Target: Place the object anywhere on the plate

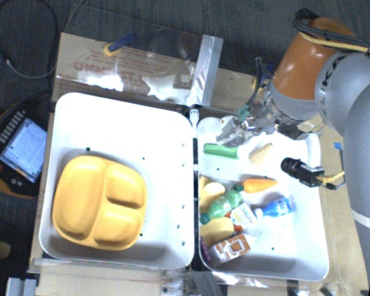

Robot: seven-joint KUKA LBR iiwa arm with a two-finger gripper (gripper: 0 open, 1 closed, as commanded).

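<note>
A yellow sectioned plate [99, 202] lies in the left bin [127, 116], toward its front left. My gripper [232, 135] hangs over the far left corner of the right bin [307, 259], just above a flat green piece [220, 150]. A pile of toy food fills the right bin's front: a carrot [260, 185], a green bottle [220, 205], a blue-capped bottle [275, 208], a small corn cob [260, 151] and a brown carton [230, 248]. I see nothing between the fingers.
The grey arm with its orange band [308, 62] covers the far right of the bench. A black fitting [301, 169] juts over the right bin's right side. Crumpled clear plastic [141, 73] lies on cardboard behind the bins.
</note>
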